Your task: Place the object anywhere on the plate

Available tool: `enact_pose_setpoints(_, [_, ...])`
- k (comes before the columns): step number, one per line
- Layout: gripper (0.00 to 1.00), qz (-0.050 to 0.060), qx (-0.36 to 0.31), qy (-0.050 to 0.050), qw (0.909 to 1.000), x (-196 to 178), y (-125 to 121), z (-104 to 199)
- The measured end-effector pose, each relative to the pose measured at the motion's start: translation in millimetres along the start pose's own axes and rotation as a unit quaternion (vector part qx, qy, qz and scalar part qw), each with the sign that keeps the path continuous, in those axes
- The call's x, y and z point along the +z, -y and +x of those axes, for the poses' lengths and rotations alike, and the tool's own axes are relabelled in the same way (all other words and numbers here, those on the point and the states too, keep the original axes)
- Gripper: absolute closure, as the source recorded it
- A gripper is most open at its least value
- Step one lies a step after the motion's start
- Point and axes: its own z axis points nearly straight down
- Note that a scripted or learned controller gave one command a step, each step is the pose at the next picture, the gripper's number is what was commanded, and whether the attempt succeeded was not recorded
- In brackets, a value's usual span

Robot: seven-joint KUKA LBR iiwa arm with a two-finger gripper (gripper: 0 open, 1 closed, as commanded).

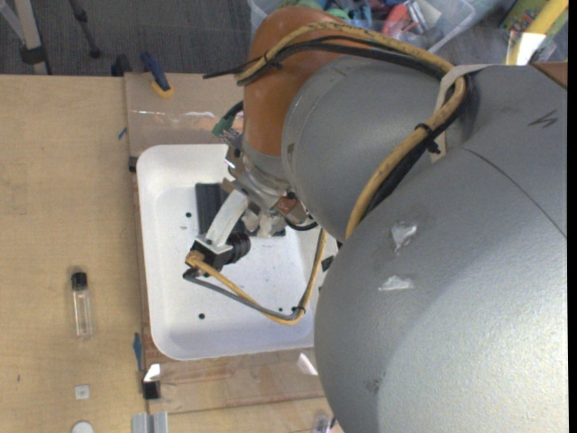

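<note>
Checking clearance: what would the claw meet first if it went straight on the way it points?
Probably the floor of the white bin: the claw points down into it. A dark shape lies close beside it; depth is unclear.

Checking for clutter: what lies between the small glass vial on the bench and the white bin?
The stretch is bare: in the camera view, plain wooden bench runs from the vial to the white bin.

bulky grey arm (pixel 451 242), orange wrist band (pixel 270 79), yellow cable (pixel 397 161)
</note>
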Motion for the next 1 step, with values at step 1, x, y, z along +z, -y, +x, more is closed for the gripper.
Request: enact_pose_setpoints(1, [1.0,-0.001,0.12,-0.002,0.9928,106.3,-74.2,71.7])
